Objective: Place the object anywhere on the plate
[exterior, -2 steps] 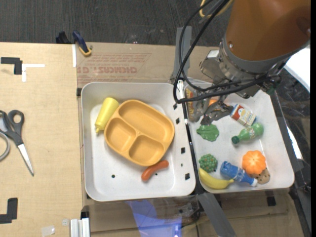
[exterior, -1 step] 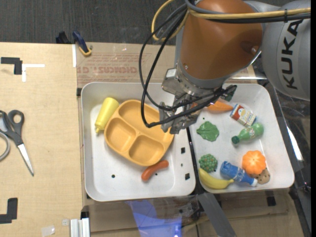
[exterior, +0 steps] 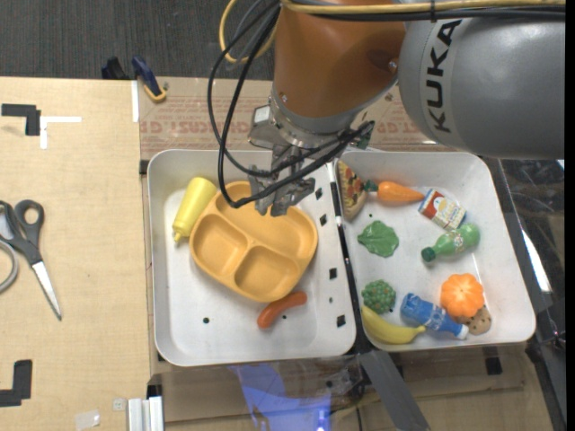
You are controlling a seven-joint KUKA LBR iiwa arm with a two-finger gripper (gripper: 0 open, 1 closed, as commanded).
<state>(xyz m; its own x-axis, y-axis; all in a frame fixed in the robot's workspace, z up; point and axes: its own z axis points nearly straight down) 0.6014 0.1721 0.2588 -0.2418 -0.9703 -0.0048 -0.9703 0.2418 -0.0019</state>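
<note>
a: nearest the lens, the banana (exterior: 392,328) is lying along the near edge of the right bin (exterior: 497,241), with the sausage (exterior: 281,309) in the left bin (exterior: 171,330) just off the plate (exterior: 254,245) at its 6 o'clock.

b: gripper?

a: gripper (exterior: 280,196) is hovering over the plate's far rim, toward its 1 o'clock. nothing is showing between the fingers (exterior: 266,200). cables are cluttering the view, so i can't tell if it's released or clenched.

b: which object then?

a: guessing the sausage. it's sitting at the gripper's 6 o'clock, across the plate, long axis running roughly 8 to 2. not touching the plate as far as i can see. the yellow bottle (exterior: 193,206) is leaning on the plate's rim at 10 o'clock.

b: counts?

a: left bin: one plate, one sausage, one yellow bottle. right bin: one banana, one carrot (exterior: 399,191), one green bottle (exterior: 452,243), one orange (exterior: 462,295), two green leafy bits. rest too small to call.
</note>
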